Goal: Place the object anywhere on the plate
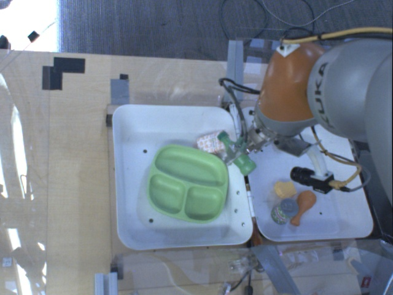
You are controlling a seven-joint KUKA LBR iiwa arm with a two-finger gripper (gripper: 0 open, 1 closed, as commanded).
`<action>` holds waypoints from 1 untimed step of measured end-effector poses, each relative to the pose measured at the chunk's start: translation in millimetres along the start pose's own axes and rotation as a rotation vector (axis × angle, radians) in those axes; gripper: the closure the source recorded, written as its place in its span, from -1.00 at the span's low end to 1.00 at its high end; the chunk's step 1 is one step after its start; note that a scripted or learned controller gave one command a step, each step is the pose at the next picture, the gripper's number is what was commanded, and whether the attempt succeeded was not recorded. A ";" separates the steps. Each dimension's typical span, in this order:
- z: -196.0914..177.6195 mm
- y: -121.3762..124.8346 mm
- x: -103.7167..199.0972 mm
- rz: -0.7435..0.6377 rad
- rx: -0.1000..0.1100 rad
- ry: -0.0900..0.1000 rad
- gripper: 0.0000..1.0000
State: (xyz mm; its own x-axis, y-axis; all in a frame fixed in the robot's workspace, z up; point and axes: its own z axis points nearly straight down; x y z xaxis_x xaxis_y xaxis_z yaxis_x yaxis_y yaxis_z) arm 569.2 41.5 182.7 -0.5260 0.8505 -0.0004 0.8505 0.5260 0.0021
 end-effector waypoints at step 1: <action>0.0 -0.2 -0.3 0.001 0.000 0.000 -1.00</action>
